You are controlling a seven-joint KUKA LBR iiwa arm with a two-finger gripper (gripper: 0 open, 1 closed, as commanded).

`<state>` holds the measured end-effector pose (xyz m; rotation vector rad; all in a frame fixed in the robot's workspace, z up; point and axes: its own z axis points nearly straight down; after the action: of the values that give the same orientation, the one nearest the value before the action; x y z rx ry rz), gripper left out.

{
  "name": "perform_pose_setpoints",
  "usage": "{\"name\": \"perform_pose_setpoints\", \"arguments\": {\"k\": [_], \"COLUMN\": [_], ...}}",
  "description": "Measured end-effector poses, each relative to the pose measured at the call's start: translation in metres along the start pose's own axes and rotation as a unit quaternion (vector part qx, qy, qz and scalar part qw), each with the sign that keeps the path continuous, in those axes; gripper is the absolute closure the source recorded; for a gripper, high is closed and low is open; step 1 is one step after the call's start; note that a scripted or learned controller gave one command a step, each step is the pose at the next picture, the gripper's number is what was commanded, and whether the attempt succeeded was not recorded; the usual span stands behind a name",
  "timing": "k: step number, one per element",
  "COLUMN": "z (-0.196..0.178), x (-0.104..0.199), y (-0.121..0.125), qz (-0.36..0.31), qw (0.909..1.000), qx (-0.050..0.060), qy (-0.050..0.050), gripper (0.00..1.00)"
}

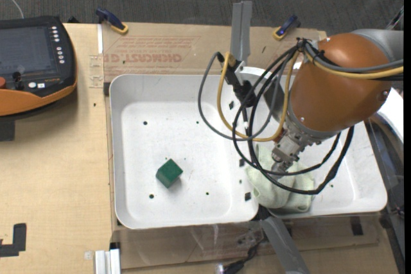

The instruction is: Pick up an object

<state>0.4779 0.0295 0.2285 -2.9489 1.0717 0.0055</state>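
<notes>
A small green cube (169, 173) lies on the floor of the left white bin (128, 138), toward its front. A pale yellow-green soft object (282, 192) lies in the front left part of the right white bin (359, 196). The arm's orange band and wrist (334, 83) hang over the right bin, directly above that soft object. The gripper (280, 162) reaches down onto the soft object; black and yellow cables loop around it and the wrist covers its fingers.
A teach pendant (32, 64) rests on the bench at the far left. Clamps (112, 21) (286, 25) hold the cardboard sheet at the back. A grey upright post (241, 29) stands behind the bins.
</notes>
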Motion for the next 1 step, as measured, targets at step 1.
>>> {"name": "perform_pose_setpoints", "arguments": {"k": [1], "z": [-0.0076], "x": [0.0412], "y": [0.0315], "qz": [-0.242], "qw": [0.9702], "qx": [0.000], "qy": [-0.001], "gripper": [1.00]}}
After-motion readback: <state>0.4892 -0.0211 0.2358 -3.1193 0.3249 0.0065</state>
